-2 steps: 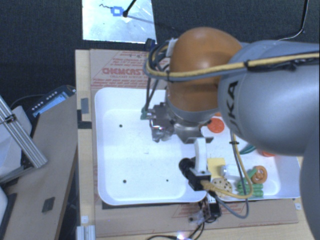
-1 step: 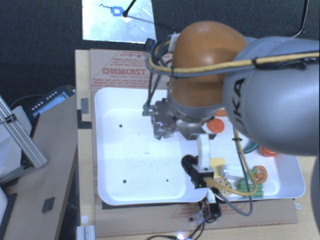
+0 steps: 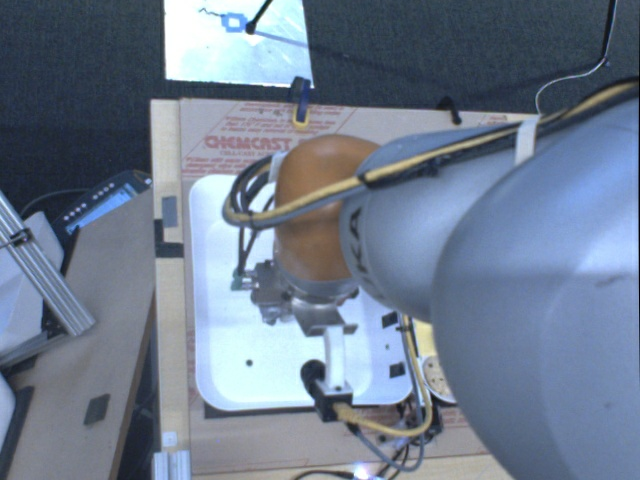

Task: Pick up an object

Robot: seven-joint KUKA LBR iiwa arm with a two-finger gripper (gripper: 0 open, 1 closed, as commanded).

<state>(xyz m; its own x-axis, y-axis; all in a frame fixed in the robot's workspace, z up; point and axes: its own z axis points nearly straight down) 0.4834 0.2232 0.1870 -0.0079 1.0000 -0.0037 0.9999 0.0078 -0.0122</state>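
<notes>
Arm: the grey link lies nearest the camera and covers the right half of the view.
Orange band: it sits over the left bin, wrist pointing down.
Pincer: its metal body hangs below the band, above the middle of the bin. We cannot tell whether it is open or closed, and we see no object in it.
Left bin: the white floor is mostly bare where it is visible.
Task object: we judge three candidates. A dark speck lies near the front rim. Two small dark pieces lie by the bin's right edge. A pale round item lies just past that edge, half hidden by the arm. All are too small to identify.
Surface: printed cardboard lies under the bin.
Risk, empty grasp: the pincer hangs apart from every candidate, so closing here would likely catch nothing.
Risk, slip: thin, flat pieces on a smooth floor may slide away from a closing pincer.
Risk, occlusion: the arm hides its own contact zone, so we could miss a failed pick.
</notes>
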